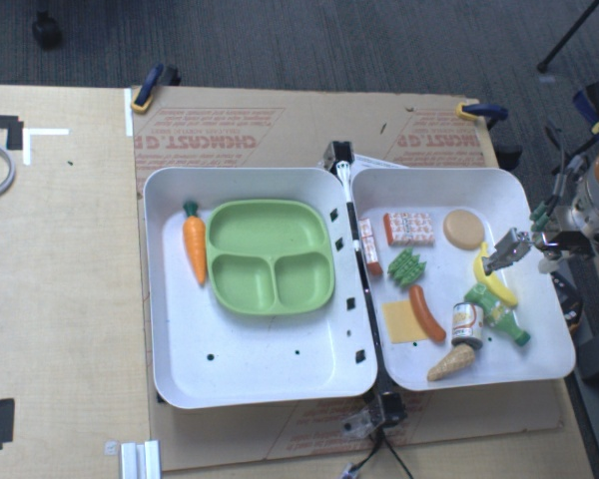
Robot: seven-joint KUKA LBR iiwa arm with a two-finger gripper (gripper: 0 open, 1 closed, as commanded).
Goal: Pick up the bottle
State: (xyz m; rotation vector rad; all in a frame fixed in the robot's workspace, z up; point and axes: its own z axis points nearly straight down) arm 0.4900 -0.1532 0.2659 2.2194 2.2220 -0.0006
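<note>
Hand (pixel 506 250) hovers over the right bin (pixel 434 193), fingers spread and released, just above the green bottle (pixel 497 316).

Bright, even overhead light, soft and mostly shadowless. The white bins (pixel 250 382) show slight glare on their floors. Focus is soft throughout; the arm (pixel 579 218) at the right edge blurs.

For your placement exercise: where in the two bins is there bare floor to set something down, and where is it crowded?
Free: the left bin floor in front of the green tray, and its strip left of the carrot. In the right bin, a small patch between the cracker and sausage. Crowded: around the bottle, can, banana and the hand.
</note>
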